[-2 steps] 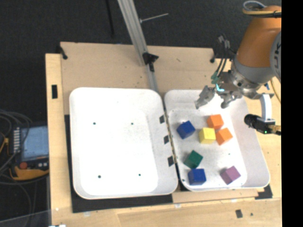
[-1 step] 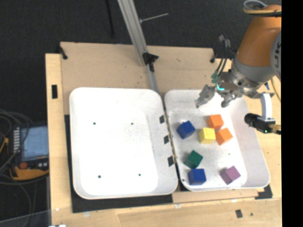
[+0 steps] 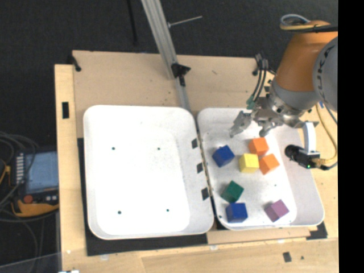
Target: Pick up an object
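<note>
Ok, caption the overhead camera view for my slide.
Open two-finger gripper above seven coloured foam cubes in the right white bin.

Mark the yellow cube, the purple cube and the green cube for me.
yellow cube (image 3: 248,162): camera view, top face.
purple cube (image 3: 277,210): camera view, top face.
green cube (image 3: 232,191): camera view, top face.
</note>
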{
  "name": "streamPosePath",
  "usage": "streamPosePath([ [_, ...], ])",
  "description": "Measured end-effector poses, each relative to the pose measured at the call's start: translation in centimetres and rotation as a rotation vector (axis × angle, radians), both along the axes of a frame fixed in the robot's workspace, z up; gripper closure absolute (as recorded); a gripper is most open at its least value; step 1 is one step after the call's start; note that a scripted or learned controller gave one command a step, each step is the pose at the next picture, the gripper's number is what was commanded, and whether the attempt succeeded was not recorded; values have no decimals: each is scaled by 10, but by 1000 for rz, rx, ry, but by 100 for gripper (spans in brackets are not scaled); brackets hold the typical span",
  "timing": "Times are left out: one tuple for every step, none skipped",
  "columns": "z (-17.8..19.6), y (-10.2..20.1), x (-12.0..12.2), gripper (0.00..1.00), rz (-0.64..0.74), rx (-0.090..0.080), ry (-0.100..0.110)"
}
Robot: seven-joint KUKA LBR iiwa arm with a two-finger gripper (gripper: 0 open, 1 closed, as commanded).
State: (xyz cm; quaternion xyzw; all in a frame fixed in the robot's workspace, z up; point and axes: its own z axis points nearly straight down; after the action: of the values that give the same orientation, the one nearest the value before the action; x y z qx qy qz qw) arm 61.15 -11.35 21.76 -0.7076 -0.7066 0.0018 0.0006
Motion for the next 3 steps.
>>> streamPosePath([
  [-48,-9,-7,0,0,0,1],
  [-99,-13,-6,0,1,5,-17],
  [-83,-16,-4,100,-5,0,-27],
])
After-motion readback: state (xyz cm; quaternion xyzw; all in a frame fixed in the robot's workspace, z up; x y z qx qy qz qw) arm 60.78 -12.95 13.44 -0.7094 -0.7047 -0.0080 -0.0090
